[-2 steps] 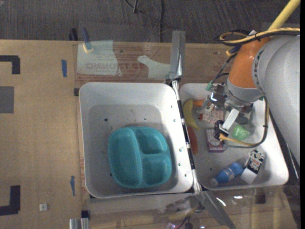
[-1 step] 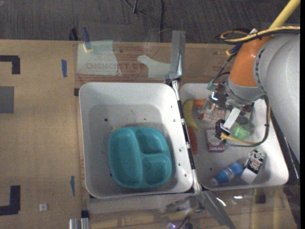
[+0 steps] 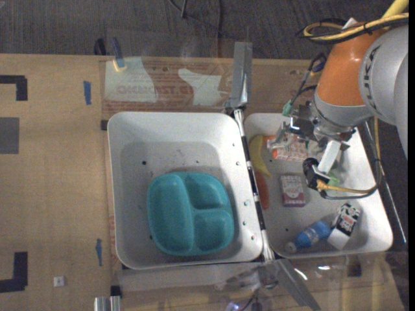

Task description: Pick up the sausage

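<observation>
The arm (image 3: 363, 63) reads "KUKA". Its gripper (image 3: 295, 138), grip unclear, hangs over the right bin (image 3: 379, 229); inside, the sausage (image 3: 262, 192) lies along the left wall.

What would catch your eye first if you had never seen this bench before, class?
Probably the teal divided plate lying alone in the left bin. Next, the grey arm's orange band above the right bin, where a banana, a blue bottle and small cartons lie scattered.

Wooden bench top (image 3: 52, 173) with black and blue tape marks, dark carpeted floor (image 3: 78, 11) beyond
</observation>
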Robot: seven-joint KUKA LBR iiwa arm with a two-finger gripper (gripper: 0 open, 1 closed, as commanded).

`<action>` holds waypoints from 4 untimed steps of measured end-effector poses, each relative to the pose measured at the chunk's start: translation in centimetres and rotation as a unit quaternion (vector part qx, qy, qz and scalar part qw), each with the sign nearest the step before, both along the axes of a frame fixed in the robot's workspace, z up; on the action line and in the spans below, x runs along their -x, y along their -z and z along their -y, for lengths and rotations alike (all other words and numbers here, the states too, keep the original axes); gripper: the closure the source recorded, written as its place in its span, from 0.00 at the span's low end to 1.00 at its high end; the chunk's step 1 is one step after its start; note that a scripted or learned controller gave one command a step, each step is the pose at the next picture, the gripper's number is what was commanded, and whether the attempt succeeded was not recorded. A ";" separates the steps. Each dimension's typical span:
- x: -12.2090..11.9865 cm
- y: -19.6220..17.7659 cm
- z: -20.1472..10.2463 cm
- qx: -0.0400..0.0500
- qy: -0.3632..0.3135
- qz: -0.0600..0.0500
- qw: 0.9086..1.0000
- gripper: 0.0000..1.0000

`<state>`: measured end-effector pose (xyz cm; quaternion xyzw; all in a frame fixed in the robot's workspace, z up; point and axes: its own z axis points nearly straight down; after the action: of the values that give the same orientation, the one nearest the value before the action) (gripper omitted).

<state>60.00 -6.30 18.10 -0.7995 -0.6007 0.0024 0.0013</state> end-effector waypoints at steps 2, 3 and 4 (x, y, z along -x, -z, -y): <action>-6.7 -8.5 -13.8 0.003 0.287 0.000 0.958 1.00; -6.7 -9.0 -14.2 0.006 0.282 -0.003 0.959 1.00; -2.0 -1.5 -20.6 0.003 0.224 -0.002 0.975 1.00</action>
<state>62.04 14.32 19.60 -0.9136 -0.4065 0.0053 0.0011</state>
